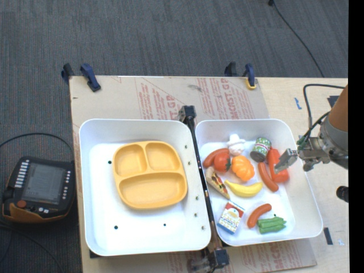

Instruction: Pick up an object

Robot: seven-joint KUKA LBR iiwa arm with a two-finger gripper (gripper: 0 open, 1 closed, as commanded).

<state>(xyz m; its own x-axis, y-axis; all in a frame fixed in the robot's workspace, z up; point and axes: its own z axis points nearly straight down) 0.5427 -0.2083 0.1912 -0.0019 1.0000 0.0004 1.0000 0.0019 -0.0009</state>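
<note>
Grey metal pincer [286,160] sits low over the right side of the right bin [301,152], arm coming in from the right edge. Tips point left and down at the red pepper [278,166], a glossy red piece with a slightly orange top end. One finger looks to overlap the pepper, but I cannot tell from this angle whether the pincer is parted, clenched, or gripping anything; the tips blur into the toy.

Just left of the pepper: a long red sausage [267,177] lying diagonal, touching or nearly touching it. Up-left of that, a small green-labelled can [261,147] standing near the bin's back wall. Further left, an orange pumpkin-like piece [242,168], a tomato [219,158] against it, and a white figure [235,144] behind them. Banana [244,187] lies below the orange piece, pizza slice [216,182] at the bin's left wall.

Front of the bin: a small carton [231,217], a second shorter sausage [259,214], and a green pea pod [271,224] just beside it.

Left bin [96,152] holds a yellow three-compartment plate [150,173], roughly centred. Both bins sit side by side on a cardboard-covered bench [148,95], blue clamps at the back edge. Teach pendant [38,187] on the carpet, well left.
</note>
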